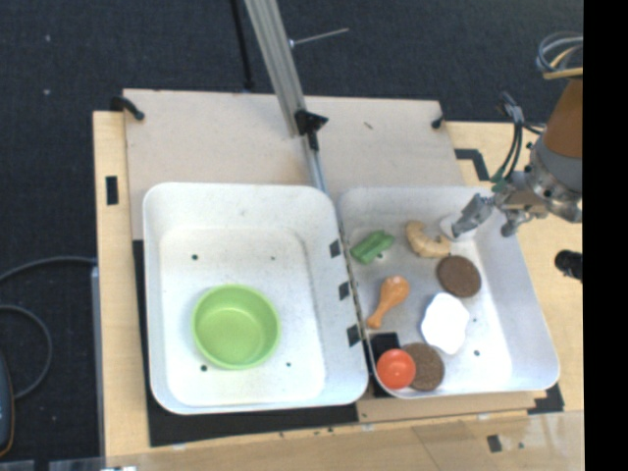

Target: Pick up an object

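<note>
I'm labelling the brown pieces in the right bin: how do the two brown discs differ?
The upper brown disc lies alone on the right bin floor, below the tan piece; the lower brown disc sits in the bin's front corner, touching the red ball. The upper one shows its full outline; the lower one is partly overlapped by the ball. Both are round, flat and dark brown.

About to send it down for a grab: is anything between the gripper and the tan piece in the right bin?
Nothing visible. The gripper hangs at the right bin's far side, just right of the tan piece, with bare bin floor between them. The brown disc lies nearer the camera, off that line.
</note>
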